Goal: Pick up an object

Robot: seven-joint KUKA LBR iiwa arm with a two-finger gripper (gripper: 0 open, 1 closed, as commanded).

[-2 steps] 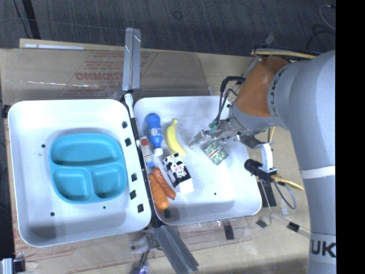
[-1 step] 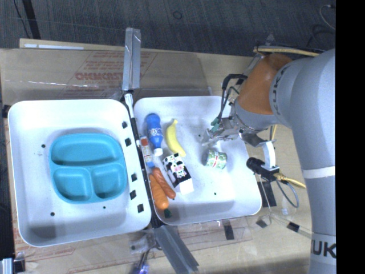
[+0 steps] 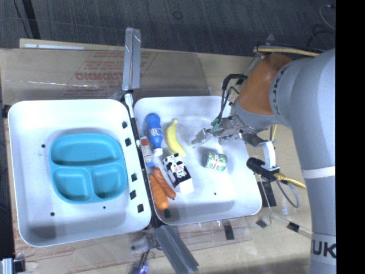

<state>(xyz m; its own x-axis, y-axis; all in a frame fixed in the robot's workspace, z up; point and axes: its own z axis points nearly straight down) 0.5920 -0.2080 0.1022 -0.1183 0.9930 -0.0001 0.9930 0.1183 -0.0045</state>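
1. On my feed the arm (image 3: 296, 96) comes in from the right and bends down over the right bin (image 3: 228, 207), with the end effector (image 3: 206, 135) hanging low near the bin's middle, toward the back.
2. Can't tell from this angle how wide the end effector is spread, and I don't see anything caught in it.
3. Stuff to grab, all in the right bin: a small green can (image 3: 217, 161) lying on its side just in front of the end effector, apart from it.
4. A banana (image 3: 174, 138) sits left of the end effector, with a blue bottle (image 3: 152, 131) beside that, right along the bin's left wall.
5. A little black-and-white cow-print carton (image 3: 178, 173) lies in front of the banana, and a carrot (image 3: 161, 190) is next to it by the left wall.
6. The left bin (image 3: 34, 210) has a blue divided tray (image 3: 88, 165) in it.
7. Both bins sit side by side on the table (image 3: 57, 67).
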